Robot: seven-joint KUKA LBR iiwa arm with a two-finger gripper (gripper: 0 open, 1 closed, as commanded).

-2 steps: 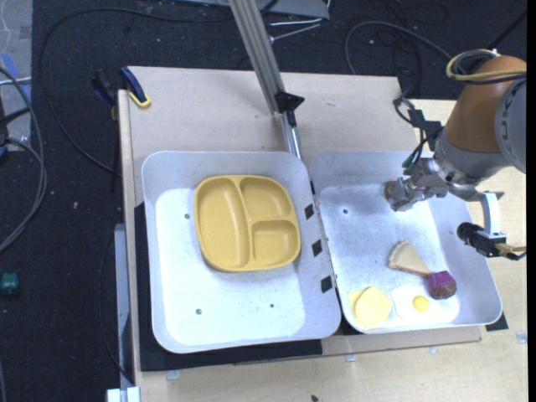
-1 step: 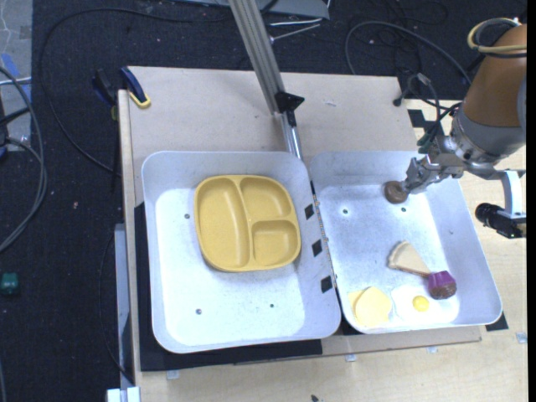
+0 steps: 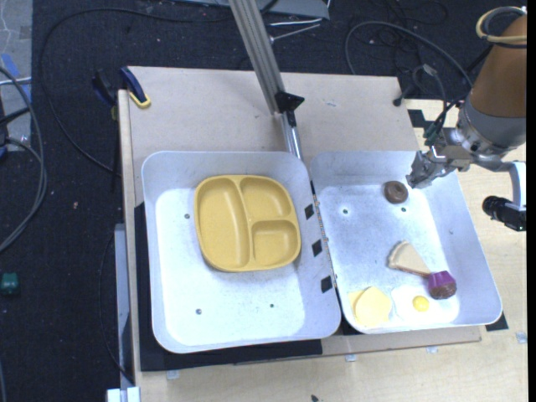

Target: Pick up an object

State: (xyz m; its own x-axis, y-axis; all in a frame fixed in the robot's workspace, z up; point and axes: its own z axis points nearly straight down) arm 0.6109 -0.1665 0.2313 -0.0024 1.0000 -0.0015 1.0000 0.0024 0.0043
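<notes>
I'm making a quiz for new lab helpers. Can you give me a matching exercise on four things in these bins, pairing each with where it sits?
Things:
1. yellow divided plate
2. brown round piece
3. purple piece
4. fried egg toy

Places:
A. right bin, far end, just below the gripper
B. middle of the left bin
C. right bin, near edge, beside the yellow disc
D. right bin, at the tip of the tan wedge

Pairs: 1-B, 2-A, 3-D, 4-C
</notes>
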